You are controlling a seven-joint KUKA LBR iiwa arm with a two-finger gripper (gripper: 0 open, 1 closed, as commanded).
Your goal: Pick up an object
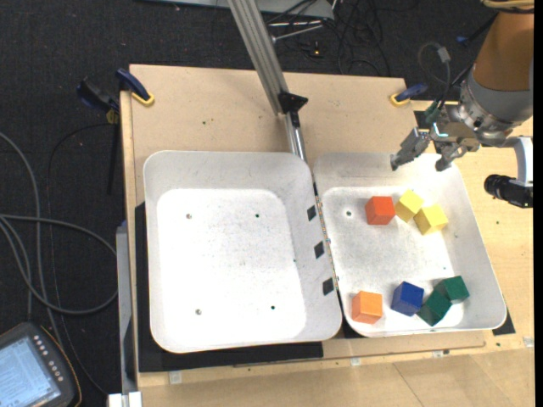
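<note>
**End effector hanging open above the right bin's far rim**

Nearest, in the right bin [475, 227], an orange cube [366, 306], a blue cube [408, 298] and two green blocks [443, 298] are lying along its near wall. Farther in, a red-orange cube [380, 210] is sitting beside two yellow cubes [422, 211]. Beyond them, the end effector [422, 158] is hanging with fingers spread, gripping nothing, the arm [502, 66] leaning in from the right.

Dark carpet floor [59, 49] with loose cables [34, 227], tan wooden bench [212, 113], grey metal pole [259, 45], screen corner [30, 367] lower left.
</note>
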